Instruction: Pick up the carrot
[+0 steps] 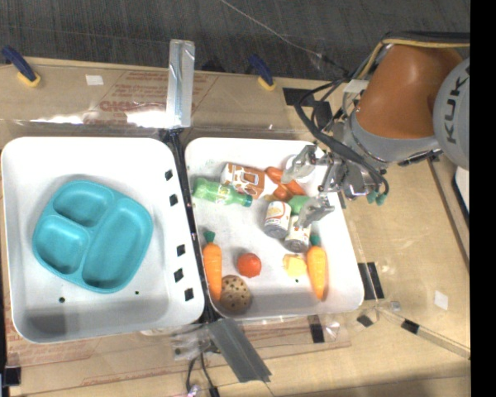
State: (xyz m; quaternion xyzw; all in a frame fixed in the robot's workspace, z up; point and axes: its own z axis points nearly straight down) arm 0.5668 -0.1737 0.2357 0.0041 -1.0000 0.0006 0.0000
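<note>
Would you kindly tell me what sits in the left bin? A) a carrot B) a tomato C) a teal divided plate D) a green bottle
C: the teal divided plate lies in the left bin, while the food items sit in the right bin.

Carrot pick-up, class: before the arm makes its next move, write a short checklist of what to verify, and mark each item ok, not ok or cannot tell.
1. A carrot lies in the right bin: ok.
2. Only one carrot there: not ok, a second carrot lies by the left wall.
3. End effector over the right bin: ok.
4. End effector above a carrot: not ok, it hangs over the cans.
5. Carrot held: not ok.
6. Fingers open: cannot tell.
</note>
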